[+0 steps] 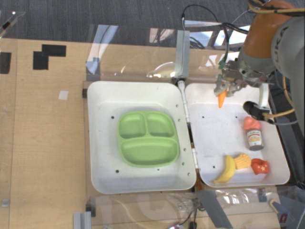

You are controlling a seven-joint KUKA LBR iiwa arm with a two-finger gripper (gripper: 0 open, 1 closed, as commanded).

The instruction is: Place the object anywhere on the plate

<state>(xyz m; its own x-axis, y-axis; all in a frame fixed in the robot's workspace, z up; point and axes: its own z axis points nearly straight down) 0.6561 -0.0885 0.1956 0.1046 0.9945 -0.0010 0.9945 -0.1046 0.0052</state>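
The grey arm, with its orange band, reaches in from about 2 o'clock and ends in the gripper (pixel 223 90) above the upper edge of the right bin (pixel 214 142). A small orange carrot (pixel 221 99) hangs point-down between the gripper's fingers, pinched at its upper end, so the gripper is closed on it. The carrot sits over the right bin's far left part, near 11 o'clock of that bin.

The green plate (pixel 147 138), divided into three compartments with two small ones toward 12 o'clock and one long one toward 6 o'clock, lies in the middle of the left bin (pixel 102 142). It is well apart from the carrot, off toward 8 o'clock from the gripper.

In the right bin, a small bottle with a red cap (pixel 254 133) lies near the 3 o'clock side. Along the bin's 5 o'clock edge lie a yellow banana (pixel 227 170), a yellow corn cob (pixel 242 161) touching the banana's upper end, and a red strawberry-like piece (pixel 260 166) just beside the corn at its 3 o'clock.

Both bins rest side by side on the wooden bench (pixel 43 142).
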